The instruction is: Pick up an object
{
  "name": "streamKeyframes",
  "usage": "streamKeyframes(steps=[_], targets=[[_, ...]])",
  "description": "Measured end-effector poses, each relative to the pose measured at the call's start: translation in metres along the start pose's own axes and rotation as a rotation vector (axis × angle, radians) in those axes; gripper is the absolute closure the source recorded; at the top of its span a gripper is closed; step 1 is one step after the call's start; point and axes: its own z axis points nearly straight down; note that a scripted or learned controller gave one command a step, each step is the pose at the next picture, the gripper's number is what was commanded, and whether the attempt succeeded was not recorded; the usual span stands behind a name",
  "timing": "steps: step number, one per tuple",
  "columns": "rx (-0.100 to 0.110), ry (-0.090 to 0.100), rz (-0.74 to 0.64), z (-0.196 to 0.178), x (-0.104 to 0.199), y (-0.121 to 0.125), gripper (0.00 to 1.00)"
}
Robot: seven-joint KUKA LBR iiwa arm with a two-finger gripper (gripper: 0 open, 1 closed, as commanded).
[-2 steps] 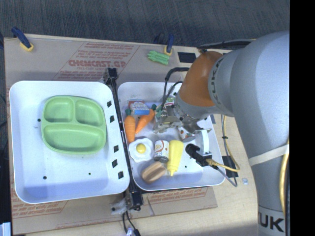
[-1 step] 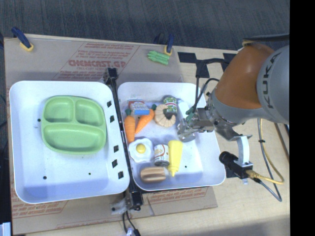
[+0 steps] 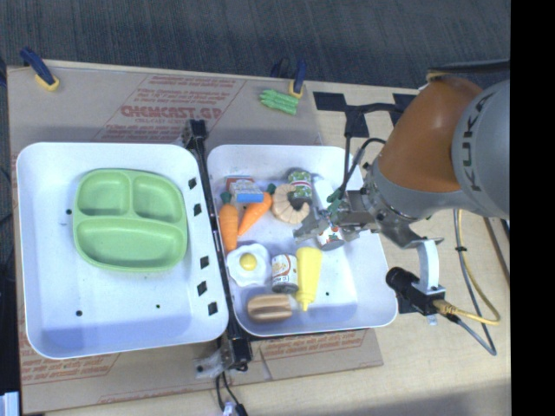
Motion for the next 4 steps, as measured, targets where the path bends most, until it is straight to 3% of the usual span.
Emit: streamKeyframes(steps=[1, 2, 3, 4], targets=[[0.008, 0.002, -0.002, 0.126, -0.022, 0.048, 0.0], [0.006, 0.0, -0.005, 0.115, -0.022, 0.049, 1.0], [-0.002, 0.0, -0.002, -0.011, 0.026, -0.003, 1.0], [0.005, 0.0, 0.0, 0.036, -0.028, -0.018, 1.0]])
